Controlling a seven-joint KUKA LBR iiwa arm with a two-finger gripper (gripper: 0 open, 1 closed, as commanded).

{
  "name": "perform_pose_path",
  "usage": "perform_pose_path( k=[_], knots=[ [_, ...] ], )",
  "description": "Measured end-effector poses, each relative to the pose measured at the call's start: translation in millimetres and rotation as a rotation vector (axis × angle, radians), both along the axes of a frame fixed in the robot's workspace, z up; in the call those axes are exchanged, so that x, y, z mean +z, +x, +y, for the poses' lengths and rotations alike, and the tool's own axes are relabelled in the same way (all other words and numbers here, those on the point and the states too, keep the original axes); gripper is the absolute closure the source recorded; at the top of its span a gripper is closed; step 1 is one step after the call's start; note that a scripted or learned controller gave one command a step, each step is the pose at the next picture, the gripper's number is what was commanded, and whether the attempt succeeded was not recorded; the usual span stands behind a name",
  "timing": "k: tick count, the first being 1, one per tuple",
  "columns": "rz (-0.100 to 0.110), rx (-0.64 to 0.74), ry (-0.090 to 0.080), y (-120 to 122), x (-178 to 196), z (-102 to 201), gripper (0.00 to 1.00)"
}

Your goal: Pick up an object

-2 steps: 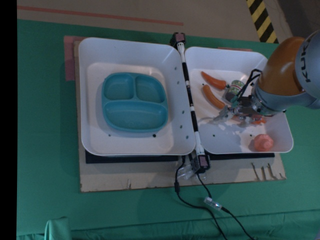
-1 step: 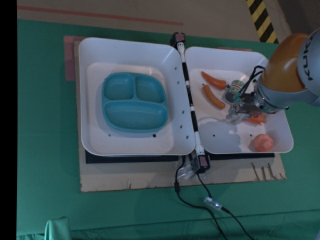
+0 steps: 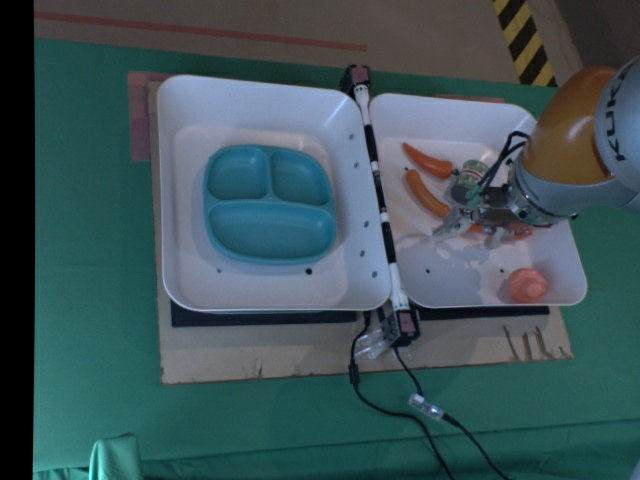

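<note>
Carrots (image 3: pixel 427 178) lie just beside your tool (image 3: pixel 462 223) in the right bin (image 3: pixel 560 288); its grip you cannot tell. Open floor lies toward the near edge, a pink object (image 3: pixel 526 285) cornered there.

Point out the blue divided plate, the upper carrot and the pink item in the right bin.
blue divided plate (image 3: pixel 268 230): camera view, floor of its large lower compartment.
upper carrot (image 3: pixel 428 160): camera view, middle of its length.
pink item (image 3: pixel 526 285): camera view, centre of its top.
</note>
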State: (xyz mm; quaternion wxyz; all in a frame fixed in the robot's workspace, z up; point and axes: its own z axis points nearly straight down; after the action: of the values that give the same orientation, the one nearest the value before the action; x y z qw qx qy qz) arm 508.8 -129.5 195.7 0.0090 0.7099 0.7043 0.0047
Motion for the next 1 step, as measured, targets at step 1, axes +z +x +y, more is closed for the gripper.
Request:
perform_pose_path(
  k=[1],
  knots=[
    [-0.005,-0.004,-0.002,1.0,11.2,-1.0,1.00]
  ],
)
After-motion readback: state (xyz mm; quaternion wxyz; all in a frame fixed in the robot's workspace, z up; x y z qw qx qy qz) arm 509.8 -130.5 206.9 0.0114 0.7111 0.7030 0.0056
